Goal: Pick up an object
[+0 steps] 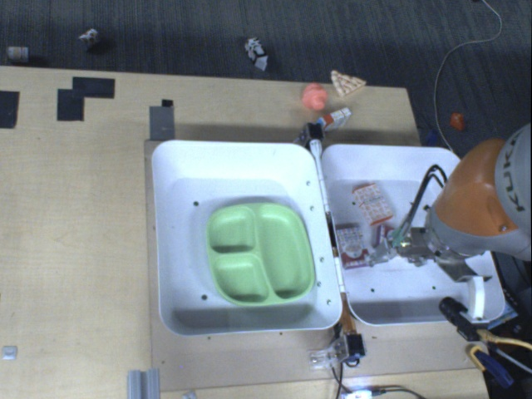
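Note:
My gripper is low in the right bin, reaching in from the right. It hovers at a small packet with red edging lying near the bin's left wall. A second packet with a red grid pattern lies further back in the same bin. The gripper's tip is close to or touching the first packet; I see nothing lifted. A green divided plate lies in the left bin.
On the bench behind the bins lie a pink ball, a triangular patterned piece and a small tube. The divider wall between the bins runs just left of the gripper. Cables hang at the lower right.

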Available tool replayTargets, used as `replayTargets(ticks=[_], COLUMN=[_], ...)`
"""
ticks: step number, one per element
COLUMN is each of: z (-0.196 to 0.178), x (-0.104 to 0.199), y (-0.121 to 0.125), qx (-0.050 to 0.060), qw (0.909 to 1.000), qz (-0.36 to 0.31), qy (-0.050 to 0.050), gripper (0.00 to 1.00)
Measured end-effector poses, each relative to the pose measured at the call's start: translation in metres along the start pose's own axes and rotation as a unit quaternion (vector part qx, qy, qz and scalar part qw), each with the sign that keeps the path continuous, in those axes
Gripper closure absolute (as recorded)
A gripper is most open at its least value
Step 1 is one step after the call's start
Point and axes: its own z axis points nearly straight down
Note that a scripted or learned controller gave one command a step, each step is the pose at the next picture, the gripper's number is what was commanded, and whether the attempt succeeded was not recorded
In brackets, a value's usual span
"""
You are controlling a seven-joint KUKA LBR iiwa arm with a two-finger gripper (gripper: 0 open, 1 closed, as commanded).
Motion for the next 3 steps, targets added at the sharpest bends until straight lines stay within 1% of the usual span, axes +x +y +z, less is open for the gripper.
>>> replayTargets(ticks=[1,2,3], z=[0.012,0.001,0.015], x=[0.019,0.022,-0.095], y=[-0.003,0.000,-0.007], qx=[0.001,0.000,0.007], qw=[1.0000,1.0000,1.0000], qz=[0.003,0.000,0.002], qy=[-0.003,0.001,-0.003], gripper=[0.00,1.00,1.00])
